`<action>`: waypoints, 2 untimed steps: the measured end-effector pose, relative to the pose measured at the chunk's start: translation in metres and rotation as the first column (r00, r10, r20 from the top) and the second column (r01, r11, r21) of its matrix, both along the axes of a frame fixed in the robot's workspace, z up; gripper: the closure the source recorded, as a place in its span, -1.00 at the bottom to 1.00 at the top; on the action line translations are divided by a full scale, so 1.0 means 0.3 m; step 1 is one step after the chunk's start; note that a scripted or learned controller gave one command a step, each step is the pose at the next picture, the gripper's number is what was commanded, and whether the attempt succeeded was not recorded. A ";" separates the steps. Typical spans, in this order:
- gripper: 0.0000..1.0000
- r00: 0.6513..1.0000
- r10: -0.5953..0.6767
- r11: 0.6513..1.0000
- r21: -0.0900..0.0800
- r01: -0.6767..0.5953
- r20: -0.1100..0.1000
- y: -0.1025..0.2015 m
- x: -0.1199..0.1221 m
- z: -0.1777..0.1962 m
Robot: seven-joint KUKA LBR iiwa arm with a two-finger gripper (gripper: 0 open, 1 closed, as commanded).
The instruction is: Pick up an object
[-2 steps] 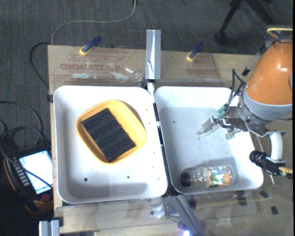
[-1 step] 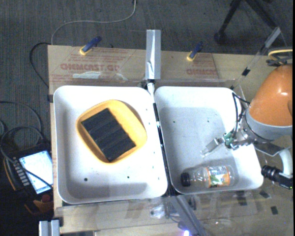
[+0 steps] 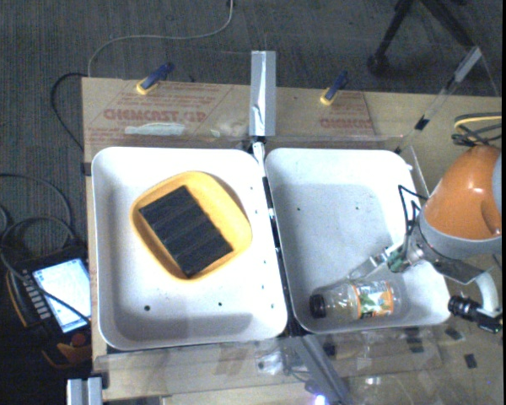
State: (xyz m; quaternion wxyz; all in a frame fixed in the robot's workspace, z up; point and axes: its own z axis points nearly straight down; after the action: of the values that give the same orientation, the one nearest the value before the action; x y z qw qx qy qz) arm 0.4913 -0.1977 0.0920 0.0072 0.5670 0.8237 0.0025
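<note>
A clear plastic bottle (image 3: 358, 300) with a dark cap and an orange-and-green label lies on its side at the near edge of the right bin (image 3: 337, 201), cap pointing left. A yellow dish (image 3: 233, 199) holding a black ridged pad (image 3: 185, 230) rests in the middle of the left bin (image 3: 118, 184). My gripper (image 3: 390, 261) hangs low over the right bin's near right part, just above and right of the bottle. Behind it, the arm's orange band (image 3: 465, 201) covers the bin's right rim.
A metal post (image 3: 262, 91) stands at the back between the bins. Two blue-and-yellow clamps (image 3: 154, 78) (image 3: 335, 84) hold a cardboard sheet behind them. A lit tablet (image 3: 59, 289) and cables lie on the floor at the left.
</note>
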 end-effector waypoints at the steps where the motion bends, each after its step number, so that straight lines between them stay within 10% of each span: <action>1: -1.00 0.956 -0.292 0.956 0.005 0.292 -0.016 0.033 0.138 0.042; 2: -1.00 0.989 -0.147 0.989 0.005 0.147 0.006 -0.045 0.002 0.003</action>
State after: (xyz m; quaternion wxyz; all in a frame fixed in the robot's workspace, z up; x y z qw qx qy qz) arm 0.4920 -0.2112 0.0928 0.0088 0.6261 0.7797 0.0059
